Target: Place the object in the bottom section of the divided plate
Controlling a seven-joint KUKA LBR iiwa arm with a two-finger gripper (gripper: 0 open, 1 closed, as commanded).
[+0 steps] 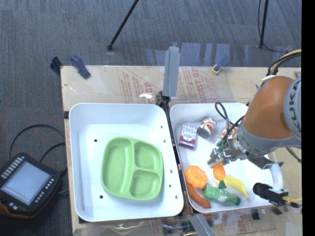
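Observation:
A green divided plate (132,168) lies in the left white bin (83,132), with one long section on its left and two smaller ones on its right; nothing is in it. My gripper (218,161) hangs low over the middle of the right bin (197,109). A small orange carrot-like piece (219,172) sits directly under its tip, touching or nearly touching it. Whether the piece is gripped or just lies on the bin floor is unclear.
In the right bin, an orange fruit (196,176), a brown sausage (198,196), a green bottle (221,193) and a banana (235,185) crowd the front. A red-and-white packet (188,135) and a small can (207,126) lie further back.

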